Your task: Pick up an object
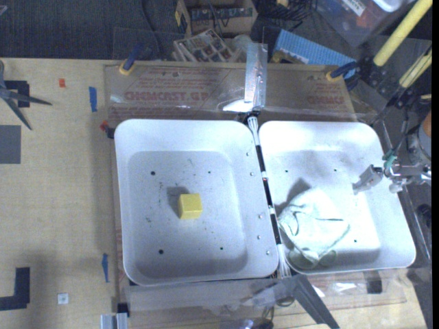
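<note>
Reaching in from the right edge, the gripper (370,178) sits over the right side of the right bin (357,139), its metal tip pointing left above the bin floor. Whether it is spread or closed cannot be told at this angle and size, and nothing is seen held by it. It stands apart from the bin's contents. A crumpled white cloth (314,226) with thin dark cord looped over it lies in the lower left part of the right bin, close to the dividing wall. The left bin (137,139) holds a small yellow block (191,206), resting near the middle of its floor, well apart from the gripper. Both bins sit side by side on the wooden bench (55,184).
</note>
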Controlling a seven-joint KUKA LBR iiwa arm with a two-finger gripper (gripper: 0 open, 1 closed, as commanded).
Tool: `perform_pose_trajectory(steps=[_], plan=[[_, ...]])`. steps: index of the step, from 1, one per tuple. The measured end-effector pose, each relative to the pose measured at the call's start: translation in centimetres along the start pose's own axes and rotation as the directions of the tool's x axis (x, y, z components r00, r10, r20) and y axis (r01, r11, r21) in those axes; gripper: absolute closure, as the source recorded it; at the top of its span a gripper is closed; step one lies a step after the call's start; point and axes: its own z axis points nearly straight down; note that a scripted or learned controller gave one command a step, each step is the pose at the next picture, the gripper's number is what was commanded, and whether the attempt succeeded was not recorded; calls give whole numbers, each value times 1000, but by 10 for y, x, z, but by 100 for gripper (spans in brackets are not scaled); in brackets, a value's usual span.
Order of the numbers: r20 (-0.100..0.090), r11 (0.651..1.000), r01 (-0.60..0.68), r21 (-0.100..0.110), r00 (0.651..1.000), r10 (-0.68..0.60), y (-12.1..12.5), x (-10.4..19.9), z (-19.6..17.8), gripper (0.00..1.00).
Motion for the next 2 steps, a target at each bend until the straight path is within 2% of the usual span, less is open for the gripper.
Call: perform_pose_trajectory(steps=[1,2], plan=[[4,979,203,-4,979,-203,59,-3,60,0],[5,976,217,-7,976,-217,117,26,98,0]])
